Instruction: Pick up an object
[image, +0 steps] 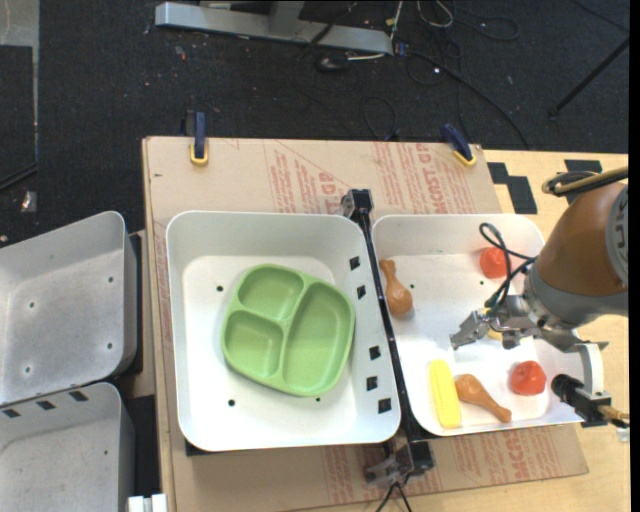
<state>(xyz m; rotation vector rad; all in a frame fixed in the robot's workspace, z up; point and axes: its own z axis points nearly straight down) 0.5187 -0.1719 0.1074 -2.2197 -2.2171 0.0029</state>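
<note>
- The arm (585, 255), grey with an orange band, reaches in from the right over the right bin (430, 235).
- Its gripper (478, 328) hangs above the middle of that bin, with bare white floor beneath it; the metal tip points left.
- Whether the jaws are wide or narrow cannot be told from this angle, and nothing shows between them.
- A yellow corn cob (444, 393) lies near the bin's front edge, lengthwise front to back.
- Just beside it on the right lies a brown drumstick (482, 397), tilted, its thick end close to the corn.
- A red tomato (527, 377) sits right of the drumstick, near the gripper's base.
- A second red tomato (492, 262) sits toward the back of the bin, partly crossed by a dark cable.
- Another brown drumstick (396, 291) lies by the bin's left wall, well apart from the gripper.
- The left bin (190, 260) holds a green divided plate (288, 329) with three compartments, lying flat at its middle.
- Both bins rest on a cardboard-covered worktop (300, 165), fastened at the back with two clamps (199, 137).
</note>
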